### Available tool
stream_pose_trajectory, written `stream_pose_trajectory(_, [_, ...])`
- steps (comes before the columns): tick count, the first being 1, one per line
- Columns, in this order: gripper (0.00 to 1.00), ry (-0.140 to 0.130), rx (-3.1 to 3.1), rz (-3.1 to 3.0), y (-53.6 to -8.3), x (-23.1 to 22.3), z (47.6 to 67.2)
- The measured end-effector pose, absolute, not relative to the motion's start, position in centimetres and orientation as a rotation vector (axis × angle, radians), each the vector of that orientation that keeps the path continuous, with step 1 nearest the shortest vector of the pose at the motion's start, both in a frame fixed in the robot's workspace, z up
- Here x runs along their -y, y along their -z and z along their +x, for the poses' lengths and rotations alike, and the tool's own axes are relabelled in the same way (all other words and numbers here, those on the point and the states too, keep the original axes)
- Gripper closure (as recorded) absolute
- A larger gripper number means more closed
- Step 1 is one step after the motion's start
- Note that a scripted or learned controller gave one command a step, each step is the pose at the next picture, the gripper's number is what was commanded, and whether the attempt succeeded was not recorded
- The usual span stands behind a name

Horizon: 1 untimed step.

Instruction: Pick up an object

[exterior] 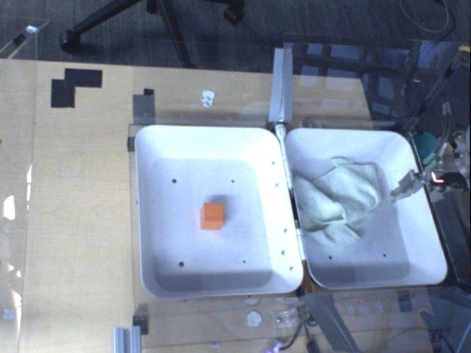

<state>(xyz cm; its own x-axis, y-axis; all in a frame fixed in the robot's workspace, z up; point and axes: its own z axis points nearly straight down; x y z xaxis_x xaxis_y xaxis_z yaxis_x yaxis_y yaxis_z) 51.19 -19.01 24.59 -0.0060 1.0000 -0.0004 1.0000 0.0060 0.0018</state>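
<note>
A small orange cube (213,216) lies near the middle of the left bin (158,160). A crumpled pale cloth (338,197) fills the centre left of the right bin (412,259). My gripper (411,183) pokes in at the right bin's right rim, low over the rim and just right of the cloth, apart from it. Nothing is visibly held in it.
A metal divider post (280,87) stands between the bins at the back. Cables and arm hardware (441,145) crowd the right edge. The wooden benchtop (73,197) stretches to the left, and an office chair base (162,9) sits on the floor behind.
</note>
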Motion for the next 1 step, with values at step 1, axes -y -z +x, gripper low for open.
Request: stream_pose_trajectory(1, [0.00,-0.005,-2.259,2.176,-9.88,20.07,54.92])
